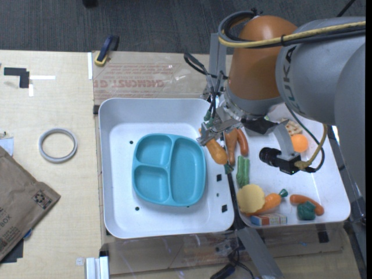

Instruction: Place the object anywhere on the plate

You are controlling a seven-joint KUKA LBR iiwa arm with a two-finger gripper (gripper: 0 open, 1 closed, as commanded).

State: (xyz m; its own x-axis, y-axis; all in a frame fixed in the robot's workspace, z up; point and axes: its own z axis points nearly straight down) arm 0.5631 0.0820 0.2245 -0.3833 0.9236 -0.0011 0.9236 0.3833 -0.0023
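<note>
Gripper (210, 131) sits low over the divide between the two bins, at the right rim of the left bin (116, 173); closed on an orange sausage-shaped toy (217, 151), pinched at its upper-left end; toy's long axis runs diagonal, free end pointing down-right; toy hangs just right of the blue plate (170, 170), not on it; plate is three-compartment, lying in the left bin; right bin (337, 202) has a second orange sausage (240, 142), green piece (243, 170), yellow fruit (251, 197), carrot (306, 201); brown box (20, 205) at bench left reads "BOX"; tape ring (58, 145) nearby.
</note>
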